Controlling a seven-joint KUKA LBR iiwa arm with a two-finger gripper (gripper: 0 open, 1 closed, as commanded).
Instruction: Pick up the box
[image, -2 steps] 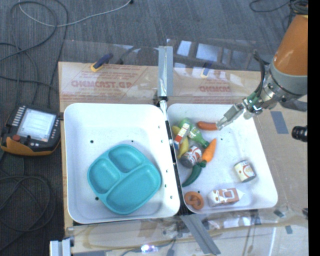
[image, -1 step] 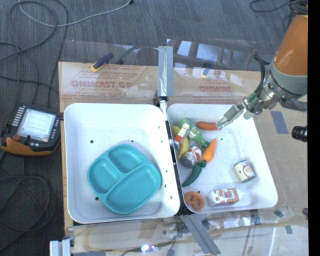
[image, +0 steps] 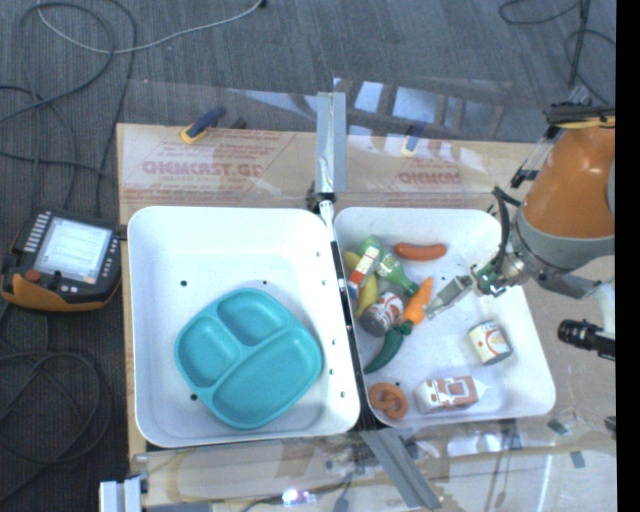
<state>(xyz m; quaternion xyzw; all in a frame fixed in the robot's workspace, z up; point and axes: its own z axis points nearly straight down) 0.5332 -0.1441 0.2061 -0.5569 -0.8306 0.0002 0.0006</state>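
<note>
Jaws: can't tell from this angle, the gripper (image: 450, 293) is a thin grey shape seen slantwise and nothing shows between its tips. I've got it hanging over the right bin (image: 520, 395), arm (image: 565, 190) coming in from the right, tip just right of the carrot (image: 419, 299). Box (image: 489, 342) lies on the bin floor below and to the right of the tip, apart from it, slightly skewed, clear floor on most sides. That's why I read it as the easy target: nothing leaning on it. A second boxy carton (image: 446, 393) sits near the front wall beside the pretzel (image: 388, 400), so "the box" is a bit ambiguous; I'd take the isolated one. Clutter is heaped against the divider: sausage (image: 421, 250), green bottle (image: 368, 256), can (image: 383, 314), green pepper (image: 389, 347). Tip sits closer to that heap than to the box, so my guess is it needs to shift toward the front-right before descending. Risk: clipping the carrot on the way. Left bin (image: 160, 240) carries the teal tray (image: 250, 357), not relevant.
</note>
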